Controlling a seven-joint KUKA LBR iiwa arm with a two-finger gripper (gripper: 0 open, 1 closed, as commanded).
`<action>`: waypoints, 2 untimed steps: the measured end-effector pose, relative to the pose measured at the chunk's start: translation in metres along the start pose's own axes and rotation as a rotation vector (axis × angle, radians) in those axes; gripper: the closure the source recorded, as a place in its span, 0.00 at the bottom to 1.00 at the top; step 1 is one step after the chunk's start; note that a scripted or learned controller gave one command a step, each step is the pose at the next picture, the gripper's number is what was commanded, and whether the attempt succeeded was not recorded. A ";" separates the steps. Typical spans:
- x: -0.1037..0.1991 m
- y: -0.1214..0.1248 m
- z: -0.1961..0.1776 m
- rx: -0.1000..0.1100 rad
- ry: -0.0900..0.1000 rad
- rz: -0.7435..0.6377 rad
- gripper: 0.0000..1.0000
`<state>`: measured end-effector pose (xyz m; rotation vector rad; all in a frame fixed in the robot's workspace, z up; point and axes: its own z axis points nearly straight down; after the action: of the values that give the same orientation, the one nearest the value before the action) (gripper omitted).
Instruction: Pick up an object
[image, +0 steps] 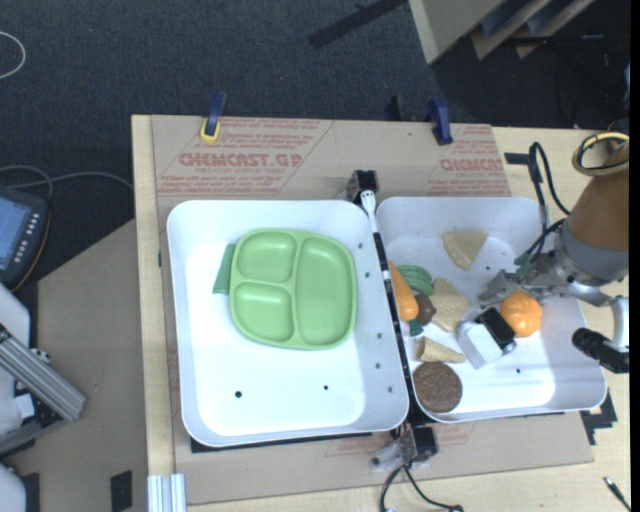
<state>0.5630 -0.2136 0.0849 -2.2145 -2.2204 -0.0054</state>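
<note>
Orange ball (522, 313) lies in the right bin (560, 395), touching the claw (500, 318); I cannot tell whether the claw grips it.

The brown board (300, 150) covering the surface carries red print reading "CHEMCAST G.P" at 11 o'clock. A second, partly cut-off red imprint, apparently "CHEMCAS", stands at 1 o'clock. Smaller lines beneath both are illegible.

The arm (605, 215) runs off the right edge; the gripper (497, 325) sits over the orange fruit (522, 312), its finger spacing too unclear to tell
</note>
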 end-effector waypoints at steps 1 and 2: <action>-0.001 0.000 -0.011 -0.003 -0.005 0.001 1.00; 0.002 -0.007 -0.059 -0.007 -0.009 0.002 1.00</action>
<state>0.5565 -0.2122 0.1437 -2.2250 -2.2265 -0.0031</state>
